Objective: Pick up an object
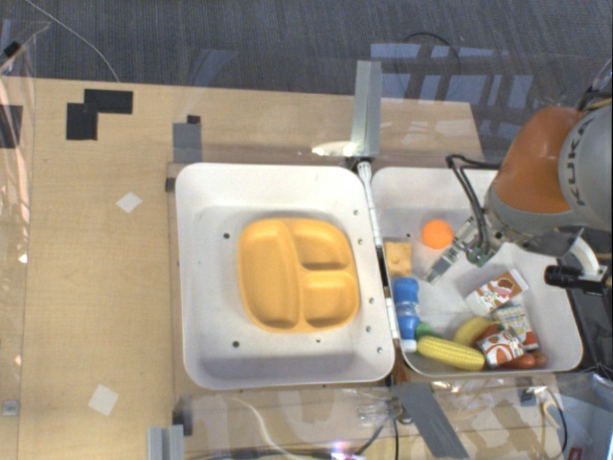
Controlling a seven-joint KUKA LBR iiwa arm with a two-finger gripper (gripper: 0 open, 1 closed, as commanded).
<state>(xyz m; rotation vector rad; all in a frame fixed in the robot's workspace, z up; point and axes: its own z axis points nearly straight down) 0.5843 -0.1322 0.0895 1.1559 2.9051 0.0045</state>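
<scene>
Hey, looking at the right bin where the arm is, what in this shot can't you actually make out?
- Tool, camera view: too small and blurred to tell its state.
- Packets in the right bin: print too small to read.
- Red item at the bin's near corner: mostly covered by a packet.
- Arm: cut off by the frame's right edge.
- Banana: partly behind the corn cob.

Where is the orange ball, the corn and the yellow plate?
orange ball [437, 233], camera view, middle of the ball
corn [450, 353], camera view, middle of the cob
yellow plate [273, 276], camera view, left big compartment
</scene>
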